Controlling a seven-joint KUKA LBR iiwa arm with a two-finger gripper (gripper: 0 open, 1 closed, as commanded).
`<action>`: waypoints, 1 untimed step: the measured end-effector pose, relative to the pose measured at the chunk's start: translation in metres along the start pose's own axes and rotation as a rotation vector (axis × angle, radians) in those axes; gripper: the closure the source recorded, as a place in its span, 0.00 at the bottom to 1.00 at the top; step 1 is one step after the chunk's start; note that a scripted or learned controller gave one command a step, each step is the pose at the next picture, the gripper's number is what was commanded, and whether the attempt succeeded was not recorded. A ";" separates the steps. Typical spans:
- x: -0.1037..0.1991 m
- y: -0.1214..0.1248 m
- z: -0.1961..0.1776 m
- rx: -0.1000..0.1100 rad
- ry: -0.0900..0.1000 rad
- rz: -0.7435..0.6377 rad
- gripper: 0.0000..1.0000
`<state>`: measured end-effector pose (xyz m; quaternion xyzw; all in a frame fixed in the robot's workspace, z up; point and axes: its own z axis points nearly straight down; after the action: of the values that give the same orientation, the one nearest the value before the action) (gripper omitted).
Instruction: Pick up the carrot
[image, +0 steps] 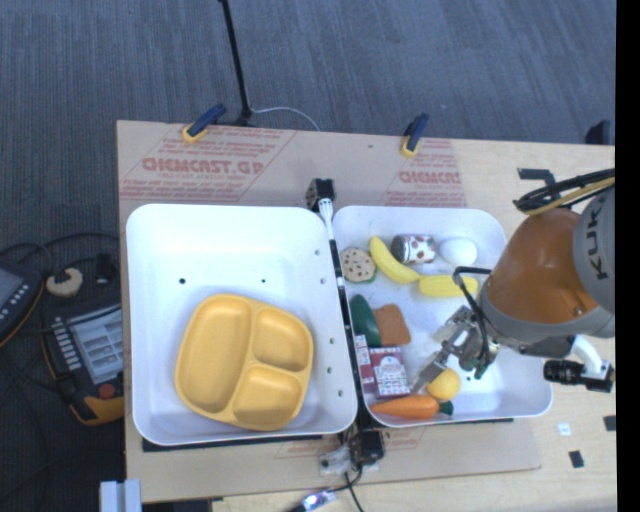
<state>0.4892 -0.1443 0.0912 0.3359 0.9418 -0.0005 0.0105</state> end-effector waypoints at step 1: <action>-0.001 0.002 -0.011 -0.004 -0.004 0.001 1.00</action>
<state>0.4912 -0.1433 0.1020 0.3363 0.9417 0.0006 0.0131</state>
